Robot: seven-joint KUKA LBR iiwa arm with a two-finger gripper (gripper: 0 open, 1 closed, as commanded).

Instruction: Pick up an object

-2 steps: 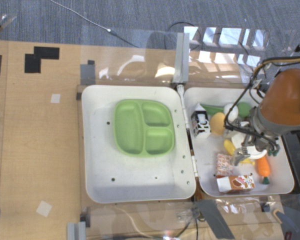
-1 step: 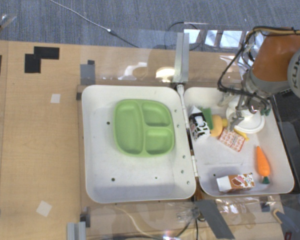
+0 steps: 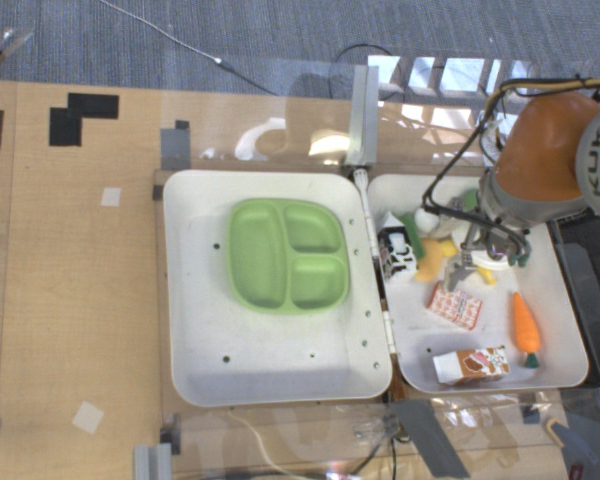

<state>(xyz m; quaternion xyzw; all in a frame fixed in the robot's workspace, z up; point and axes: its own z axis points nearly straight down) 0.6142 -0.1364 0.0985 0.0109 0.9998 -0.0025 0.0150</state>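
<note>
The grey two-finger gripper (image 3: 467, 271) hangs low in the right white plastic bin (image 3: 570, 353) — a reach toward a pick, I judge. Just below-left lies the flat red-and-white packet (image 3: 455, 307). Whether it grips anything, I cannot tell. Next: descend squarely on the packet — thin, slippery.

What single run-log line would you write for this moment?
arm: over right white bin | gripper: above red-and-white packet, no object seen held | green divided plate: left bin | orange carrot: right bin
</note>
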